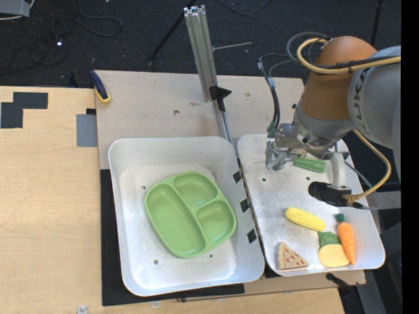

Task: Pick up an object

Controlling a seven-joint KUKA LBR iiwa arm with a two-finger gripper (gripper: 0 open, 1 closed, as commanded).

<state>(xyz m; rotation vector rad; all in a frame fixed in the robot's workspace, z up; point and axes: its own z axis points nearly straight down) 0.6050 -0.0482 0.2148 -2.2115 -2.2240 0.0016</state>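
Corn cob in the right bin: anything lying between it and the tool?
Nothing. In the camera view, the stretch from the tool to the corn cob is bare floor of the right bin.

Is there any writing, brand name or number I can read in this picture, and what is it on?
"KU": dark letters running up the grey arm, blurred, and the rest of the word curves out of sight.
No words, numbers or signs can be read on the tray, the corn or the carrot.
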